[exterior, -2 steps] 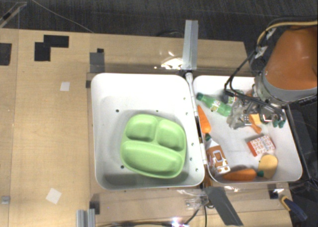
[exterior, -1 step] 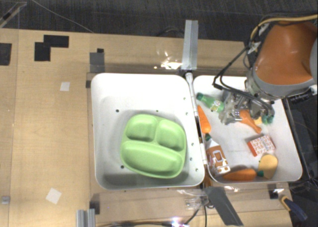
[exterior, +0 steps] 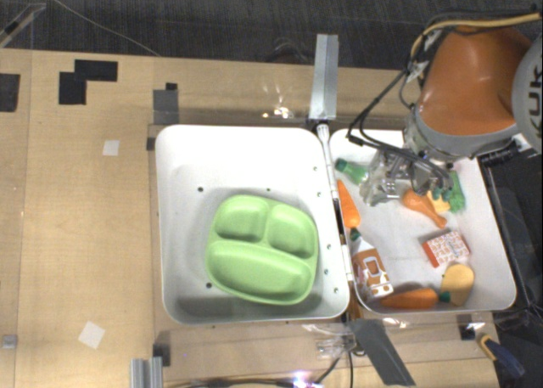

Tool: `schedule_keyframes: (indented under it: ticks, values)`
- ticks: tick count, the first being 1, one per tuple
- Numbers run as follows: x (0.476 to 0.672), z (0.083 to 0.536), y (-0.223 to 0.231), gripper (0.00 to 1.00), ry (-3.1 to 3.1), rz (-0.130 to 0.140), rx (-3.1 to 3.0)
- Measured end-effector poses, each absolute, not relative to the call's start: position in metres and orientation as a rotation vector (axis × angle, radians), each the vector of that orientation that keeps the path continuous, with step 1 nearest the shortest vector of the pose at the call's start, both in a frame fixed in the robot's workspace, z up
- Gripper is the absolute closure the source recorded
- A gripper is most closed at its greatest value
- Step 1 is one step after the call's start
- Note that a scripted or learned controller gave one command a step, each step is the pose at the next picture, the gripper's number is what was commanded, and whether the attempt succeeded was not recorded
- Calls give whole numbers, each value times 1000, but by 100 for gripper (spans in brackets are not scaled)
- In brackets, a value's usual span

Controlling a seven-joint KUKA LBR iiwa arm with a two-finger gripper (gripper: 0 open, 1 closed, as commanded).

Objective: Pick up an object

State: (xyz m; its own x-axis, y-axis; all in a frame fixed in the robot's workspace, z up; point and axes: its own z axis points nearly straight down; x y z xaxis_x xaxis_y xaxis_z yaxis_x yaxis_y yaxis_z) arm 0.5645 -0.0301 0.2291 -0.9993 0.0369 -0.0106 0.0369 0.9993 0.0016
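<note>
My gripper (exterior: 392,181) hangs over the upper middle of the right bin (exterior: 496,242), below the orange wrist band. Nothing is visibly held in it. Just right of it lie an orange toy piece (exterior: 422,205) and a green item (exterior: 455,193). A green bottle-like object (exterior: 349,169) lies to its left, by the bin's top left corner. An orange carrot (exterior: 348,205) rests along the left wall. Nearer the front are a small brown carton (exterior: 371,269), a second carrot (exterior: 409,298), a yellow-tan fruit (exterior: 458,281) and a red-and-white box (exterior: 446,248).
The left bin (exterior: 182,174) holds a green divided plate (exterior: 263,248). A metal post (exterior: 323,81) stands behind the gap between the bins. Black cables (exterior: 373,115) hang from the arm over the right bin's back edge.
</note>
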Motion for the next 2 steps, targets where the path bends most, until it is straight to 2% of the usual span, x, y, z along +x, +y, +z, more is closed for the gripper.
schedule_keyframes:
  ticks: [1,2]
  values:
    - [622,213,-13,100,3132,3,50]
    - [650,253,-29,100,3121,2,224]
